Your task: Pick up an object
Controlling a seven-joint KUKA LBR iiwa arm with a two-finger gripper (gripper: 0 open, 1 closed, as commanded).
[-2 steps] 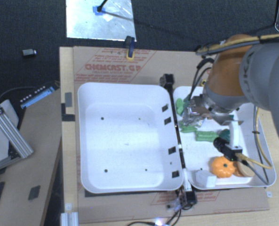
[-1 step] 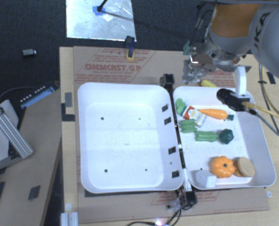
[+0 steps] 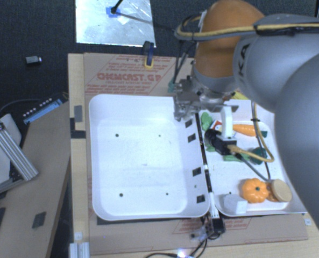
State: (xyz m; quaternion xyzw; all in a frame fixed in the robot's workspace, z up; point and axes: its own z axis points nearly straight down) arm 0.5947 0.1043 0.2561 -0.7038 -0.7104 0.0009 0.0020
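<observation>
Grey robot arm (image 3: 288,85): cut off by the top, right and bottom picture edges.
Shallow white right-hand bin (image 3: 229,183): its far and right parts are hidden behind the arm.
Two-finger gripper (image 3: 182,113): too small and shadowed to tell how its fingertips stand.
Green object (image 3: 206,121): partly covered by the wrist; its shape cannot be told.
Round tan disc (image 3: 281,190): right side hidden by the arm.
</observation>
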